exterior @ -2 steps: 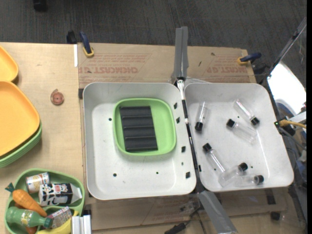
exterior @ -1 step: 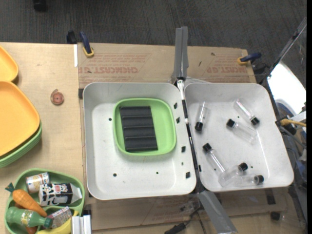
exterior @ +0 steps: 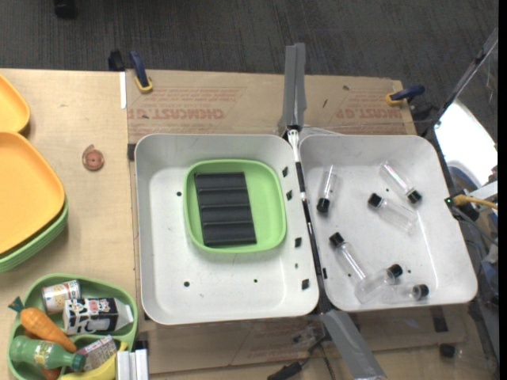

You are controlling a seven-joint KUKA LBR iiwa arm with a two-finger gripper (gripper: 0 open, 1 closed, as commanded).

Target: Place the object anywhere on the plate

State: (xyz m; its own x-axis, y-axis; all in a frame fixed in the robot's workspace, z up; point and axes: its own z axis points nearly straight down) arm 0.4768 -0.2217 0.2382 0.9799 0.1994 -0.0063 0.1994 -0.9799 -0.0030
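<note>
From above, two white bins sit side by side on the surface. The left bin [exterior: 158, 291] holds one green plate [exterior: 273, 204] bearing a ridged black block [exterior: 226, 208]. The right bin [exterior: 451, 252] holds about six clear, black-capped vials [exterior: 346, 257] (scattered, some overlapping near its front edge).

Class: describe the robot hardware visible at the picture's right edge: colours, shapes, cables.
Beside the right bin, a yellowish cable runs off the edge, a tiny green light by it. Above, a glaring white surface behind thin dark rods. Whether these belong to the arm is unclear.
</note>
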